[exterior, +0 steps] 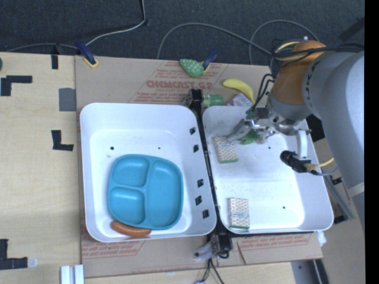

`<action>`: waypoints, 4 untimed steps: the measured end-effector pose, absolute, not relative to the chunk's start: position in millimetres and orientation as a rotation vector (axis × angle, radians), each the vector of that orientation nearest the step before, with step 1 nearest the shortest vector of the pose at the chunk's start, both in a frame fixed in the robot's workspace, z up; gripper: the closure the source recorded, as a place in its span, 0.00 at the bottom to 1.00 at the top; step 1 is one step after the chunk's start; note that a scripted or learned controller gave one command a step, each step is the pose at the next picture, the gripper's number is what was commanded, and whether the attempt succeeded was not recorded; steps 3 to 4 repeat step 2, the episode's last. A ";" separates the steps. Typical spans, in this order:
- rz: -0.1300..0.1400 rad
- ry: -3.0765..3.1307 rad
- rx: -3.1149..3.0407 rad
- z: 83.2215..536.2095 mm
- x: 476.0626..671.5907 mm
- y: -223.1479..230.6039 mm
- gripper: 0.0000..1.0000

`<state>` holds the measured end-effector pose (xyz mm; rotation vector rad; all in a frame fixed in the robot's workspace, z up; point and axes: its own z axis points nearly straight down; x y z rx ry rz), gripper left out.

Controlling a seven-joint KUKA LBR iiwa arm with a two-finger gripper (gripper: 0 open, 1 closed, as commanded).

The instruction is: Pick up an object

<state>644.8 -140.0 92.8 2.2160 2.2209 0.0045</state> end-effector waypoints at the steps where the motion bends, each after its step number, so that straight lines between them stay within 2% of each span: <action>1: 0.006 2.218 2.215 89.9 671.1 -127.2 0.00; 2: 0.001 2.221 2.217 95.9 669.3 -126.5 1.00; 4: 0.001 2.221 2.217 95.9 669.3 -126.5 1.00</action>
